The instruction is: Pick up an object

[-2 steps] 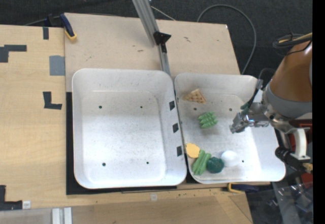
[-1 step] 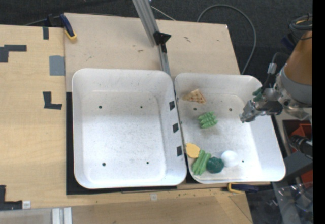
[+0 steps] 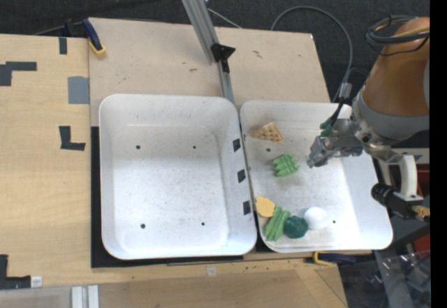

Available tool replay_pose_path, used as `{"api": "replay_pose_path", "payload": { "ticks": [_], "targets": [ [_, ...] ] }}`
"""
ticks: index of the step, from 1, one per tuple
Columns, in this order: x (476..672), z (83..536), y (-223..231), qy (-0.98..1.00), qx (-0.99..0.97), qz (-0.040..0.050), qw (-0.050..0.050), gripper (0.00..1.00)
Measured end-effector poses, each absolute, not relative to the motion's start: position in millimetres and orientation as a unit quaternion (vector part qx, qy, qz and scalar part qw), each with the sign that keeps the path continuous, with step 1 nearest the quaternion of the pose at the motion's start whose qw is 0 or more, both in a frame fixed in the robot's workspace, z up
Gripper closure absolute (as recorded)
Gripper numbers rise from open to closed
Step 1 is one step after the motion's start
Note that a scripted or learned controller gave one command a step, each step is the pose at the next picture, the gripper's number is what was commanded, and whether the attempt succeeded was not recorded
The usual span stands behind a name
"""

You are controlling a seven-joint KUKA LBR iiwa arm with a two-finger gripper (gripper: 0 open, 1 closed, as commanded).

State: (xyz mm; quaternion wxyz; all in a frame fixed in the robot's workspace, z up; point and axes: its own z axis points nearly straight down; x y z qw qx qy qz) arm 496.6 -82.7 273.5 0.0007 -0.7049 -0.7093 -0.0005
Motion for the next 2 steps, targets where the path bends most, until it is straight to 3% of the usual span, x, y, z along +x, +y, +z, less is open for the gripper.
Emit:
{"api": "replay_pose_path", "payload": {
  "ticks": [2],
  "targets": [
    [494.6, 248, 27, -0.709, -0.705, 0.0012, 0.002, 1.00]
  ]
}}
